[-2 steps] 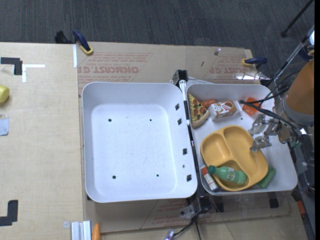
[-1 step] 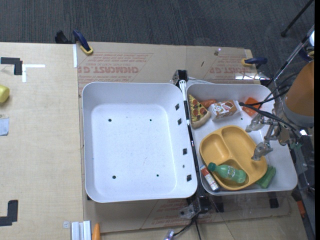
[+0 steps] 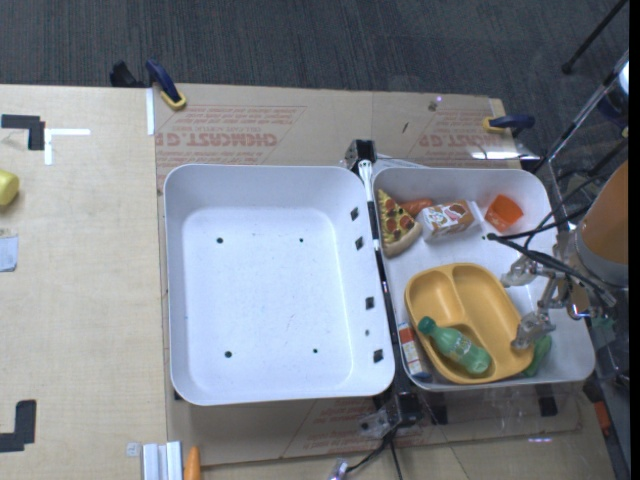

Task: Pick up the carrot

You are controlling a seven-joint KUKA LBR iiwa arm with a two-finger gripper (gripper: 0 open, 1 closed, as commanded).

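The carrot (image 3: 417, 206) looks like a small orange-red piece at the back of the right bin (image 3: 572, 368), wedged between a pizza slice (image 3: 396, 223) and a wrapped snack pack (image 3: 447, 219); part of it is hidden by them. My gripper (image 3: 524, 306) hangs at the right side of that bin, over the right rim of a yellow divided plate (image 3: 468, 303). Its two metal fingers (image 3: 517, 275) stand apart, so it is open with nothing between them. The carrot lies well to the left of and behind the gripper.
A green bottle (image 3: 456, 346) lies on the yellow plate's front. An orange block (image 3: 505, 211) sits at the bin's back right, a green item (image 3: 541, 354) under the gripper, and a red-and-white tube (image 3: 408, 349) along the left wall. The left bin (image 3: 180, 298) adjoins.
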